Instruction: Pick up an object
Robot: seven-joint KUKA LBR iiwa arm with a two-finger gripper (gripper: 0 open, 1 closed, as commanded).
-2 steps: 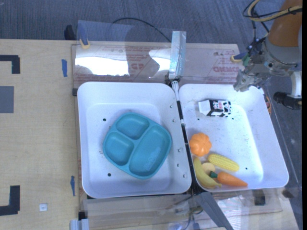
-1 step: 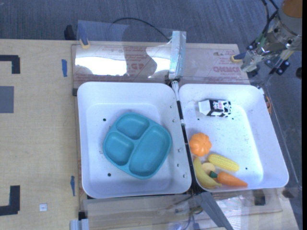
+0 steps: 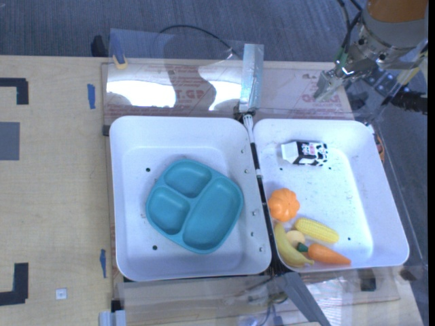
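Gripper [image 3: 325, 87] is hanging above the far edge of the right bin [image 3: 360, 156], over the strip of surface [image 3: 54, 182] behind it, well apart from every object. Fingers are pointing down and toward the left; they are looking slightly apart with nothing between them, though the parts are small and this is uncertain. Orange band of the arm [image 3: 397, 5] is showing at the top right corner. Right bin is holding five toy items: a small black-and-white milk carton [image 3: 304, 153] lying on its side near the far edge, alone; an orange pumpkin [image 3: 284, 204] against the left wall; and, bunched in the near left corner, a corn cob [image 3: 316, 231], a banana [image 3: 287, 244] and a carrot [image 3: 327, 255], the three touching or overlapping. Left bin [image 3: 129, 141] is carrying a teal divided plate [image 3: 196, 205] at its centre. Judging the carton as the easiest target: lying free, nearest the gripper, probably light hollow plastic, stiff, with flat sides that should be taking a pinch across the narrow width. Pumpkin is looking round and likely slippery, so a grip across its middle would be needed. The corner cluster is crowding the wall, so a closing grip there is risking a knock or a double catch.
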